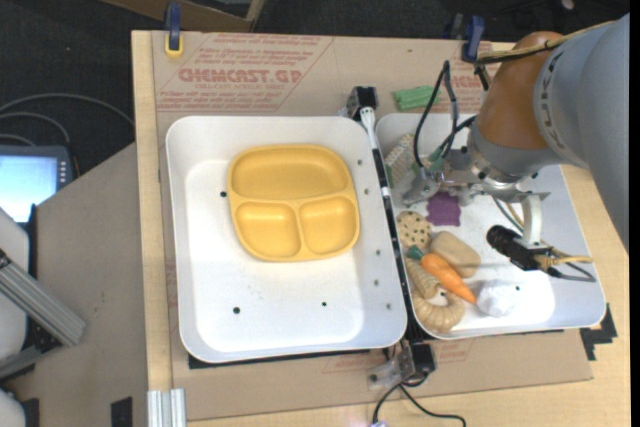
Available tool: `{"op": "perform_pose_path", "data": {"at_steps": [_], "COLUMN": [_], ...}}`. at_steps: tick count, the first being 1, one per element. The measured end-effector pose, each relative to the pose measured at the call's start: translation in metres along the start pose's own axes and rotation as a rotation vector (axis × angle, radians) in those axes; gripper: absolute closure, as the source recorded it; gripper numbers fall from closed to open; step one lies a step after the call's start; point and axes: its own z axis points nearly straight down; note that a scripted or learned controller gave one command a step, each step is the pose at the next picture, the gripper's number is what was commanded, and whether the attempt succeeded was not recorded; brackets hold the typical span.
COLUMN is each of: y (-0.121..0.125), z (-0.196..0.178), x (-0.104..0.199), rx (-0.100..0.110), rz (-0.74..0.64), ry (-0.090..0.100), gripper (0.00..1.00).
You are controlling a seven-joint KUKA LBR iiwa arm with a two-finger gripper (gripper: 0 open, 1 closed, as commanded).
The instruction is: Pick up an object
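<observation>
Yellow plastic, a three-compartment plate [293, 198] lies alone in the left bin [200, 295]. The right bin [570, 215] holds the pickable things, clustered at its left side: a purple piece [443, 210], a speckled cookie [412, 231], a tan roll [455, 250], a toy carrot [448, 277], a white ball [494, 298] and a pale pastry [437, 312]. The gripper [432, 179] hangs just above the purple piece, tangled in cables; whether it is spread or closed cannot be told. The arm hides the bin's far right part.
</observation>
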Motion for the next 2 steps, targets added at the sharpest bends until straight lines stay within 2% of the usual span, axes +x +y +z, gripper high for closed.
{"op": "perform_pose_path", "data": {"at_steps": [1,2], "y": [-0.001,-0.042], "z": [-0.011,-0.106], "x": [-0.001,0.036], "rx": [-0.001,-0.002], "rz": [0.003,0.0], "ry": [-0.001,0.002], "gripper": [1.0,1.0]}}
